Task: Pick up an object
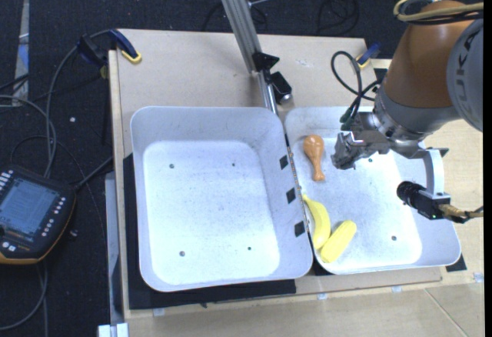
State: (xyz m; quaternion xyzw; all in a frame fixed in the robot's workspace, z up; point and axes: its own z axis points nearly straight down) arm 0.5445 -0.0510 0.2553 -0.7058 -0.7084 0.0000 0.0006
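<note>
Though its fingers are hard to read, hand (347,152) over right bin (442,251), grip state unclear, beside drumstick (314,156).

2 bins (207,208): matt white plastic, seemingly | bench (192,70): pale wood | arm band (430,51): glossy orange

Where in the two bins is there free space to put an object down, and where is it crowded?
The left bin has bare floor from wall to wall. In the right bin, bare floor lies right of the yellow pieces, toward the front right corner. It is crowded along the divider side, where the tan drumstick-shaped toy sits beside the gripper.
</note>
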